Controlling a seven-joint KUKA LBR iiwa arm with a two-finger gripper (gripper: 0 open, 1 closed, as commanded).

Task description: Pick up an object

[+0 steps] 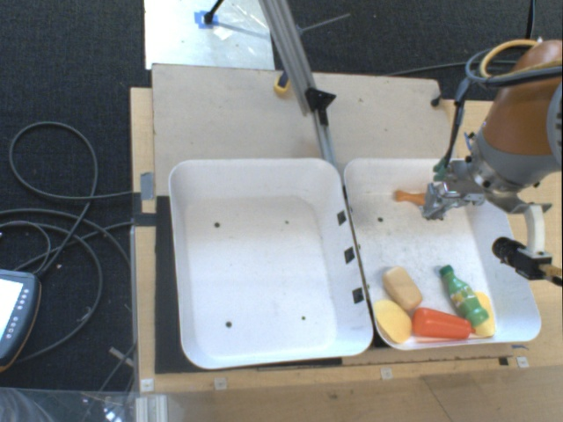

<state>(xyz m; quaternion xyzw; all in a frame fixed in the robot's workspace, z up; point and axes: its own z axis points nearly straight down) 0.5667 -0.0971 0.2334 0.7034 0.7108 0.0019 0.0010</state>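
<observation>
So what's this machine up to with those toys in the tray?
The robot arm reaches in from the right, with its gripper low over the right bin, next to a small orange piece. Toy food lies untouched at the bin's near end: a green bottle, a red-orange carrot and yellow pieces.

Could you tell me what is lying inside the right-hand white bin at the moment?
Right bin: tan block, yellow piece, red-orange piece, green bottle, and an orange item whose far end the claw covers.

Single fixed overhead view, slanted down on both white bins (264,170), arm (519,112) entering from right.
</observation>
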